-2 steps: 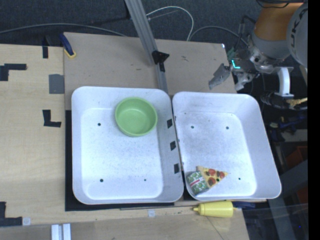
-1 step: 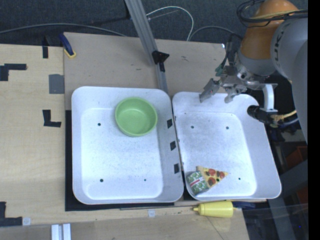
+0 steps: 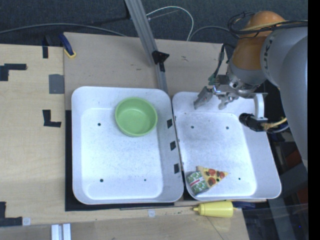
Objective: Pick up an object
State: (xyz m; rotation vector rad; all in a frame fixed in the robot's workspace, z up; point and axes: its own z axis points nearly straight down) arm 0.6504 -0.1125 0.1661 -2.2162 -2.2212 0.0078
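A green bowl sits upright in the left bin, near its far right side. In the right bin a toy pizza slice lies at the near left corner, touching a small green-patterned can. My gripper hangs over the far edge of the right bin, fingers spread open with nothing between them. It is well away from the pizza slice and the can.
A yellow mustard bottle lies on the bench just outside the right bin's near rim. A grey pole slants across the bench behind the bins. White cables loop at the back.
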